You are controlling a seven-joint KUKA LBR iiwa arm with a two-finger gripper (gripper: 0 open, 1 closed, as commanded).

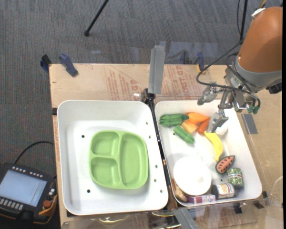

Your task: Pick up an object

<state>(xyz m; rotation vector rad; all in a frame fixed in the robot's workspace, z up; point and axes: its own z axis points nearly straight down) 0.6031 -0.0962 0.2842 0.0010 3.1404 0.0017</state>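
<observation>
Near edge of the right bin (253,173): cans and a white plate (192,176), well clear of the arm. Further back, the banana (215,145) runs near-to-far, its far end just below the jaws (218,121). The jaws hang over the bin's far half beside the carrot (199,117), holding nothing visible; their opening cannot be determined.

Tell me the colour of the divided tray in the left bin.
The divided tray is light green, seen clearly in the camera view.

Grey ribbed carpet floor (47,18) is seen across the upper frame, crossed by a black stand leg (99,12); a brown plywood worktop (100,82) lies below.
</observation>
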